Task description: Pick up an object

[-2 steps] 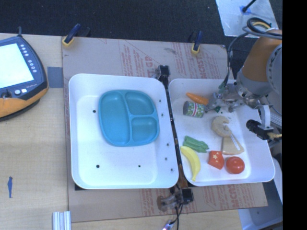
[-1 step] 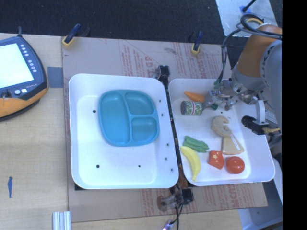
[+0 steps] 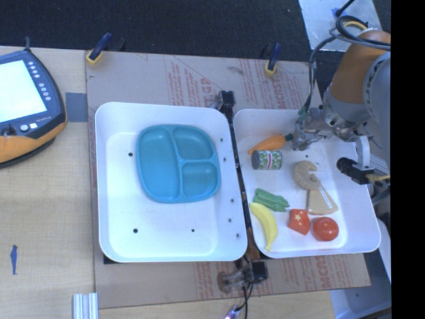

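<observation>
The right bin [image 3: 352,244] holds several toy foods: an orange carrot [image 3: 269,143], a small green-labelled can [image 3: 267,159], a tan bread-like piece [image 3: 305,174], a beige wedge [image 3: 321,201], green beans [image 3: 270,199], a yellow banana [image 3: 265,224], a red block [image 3: 299,221] and a red tomato [image 3: 325,228]. My gripper [image 3: 302,138] hangs low at the bin's back, just right of the carrot's tip and above the bread piece. Nothing shows between its fingers.
The left bin [image 3: 113,231] holds a blue divided plate [image 3: 178,162]. A tablet pendant with an orange rim [image 3: 23,105] lies at the far left of the bench. Clamps [image 3: 98,48] sit along the cardboard's back edge. The arm [image 3: 358,78] fills the right bin's back right.
</observation>
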Controlling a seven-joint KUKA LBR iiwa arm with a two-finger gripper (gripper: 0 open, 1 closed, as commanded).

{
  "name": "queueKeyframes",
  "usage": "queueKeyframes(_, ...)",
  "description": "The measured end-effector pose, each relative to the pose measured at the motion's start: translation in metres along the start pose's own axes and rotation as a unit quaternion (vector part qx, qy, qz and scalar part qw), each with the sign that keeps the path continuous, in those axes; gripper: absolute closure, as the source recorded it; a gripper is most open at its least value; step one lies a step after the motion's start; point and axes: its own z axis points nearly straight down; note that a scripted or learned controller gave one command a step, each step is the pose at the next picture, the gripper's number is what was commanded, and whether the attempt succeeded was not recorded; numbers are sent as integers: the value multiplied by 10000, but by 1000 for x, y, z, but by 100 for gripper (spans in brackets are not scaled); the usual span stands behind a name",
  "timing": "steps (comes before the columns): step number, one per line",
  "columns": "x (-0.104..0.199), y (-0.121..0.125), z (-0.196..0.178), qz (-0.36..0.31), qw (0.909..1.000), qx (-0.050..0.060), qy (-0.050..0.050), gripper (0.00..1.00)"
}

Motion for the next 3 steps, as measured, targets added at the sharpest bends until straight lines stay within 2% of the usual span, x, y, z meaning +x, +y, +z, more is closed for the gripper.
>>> queueKeyframes(1,0,0,0,-4,10000,1,2,0)
queueKeyframes(2,38,3,8,-9,10000,-54,-3,0)
queueKeyframes(3,14,4,7,2,10000,-88,-11,0)
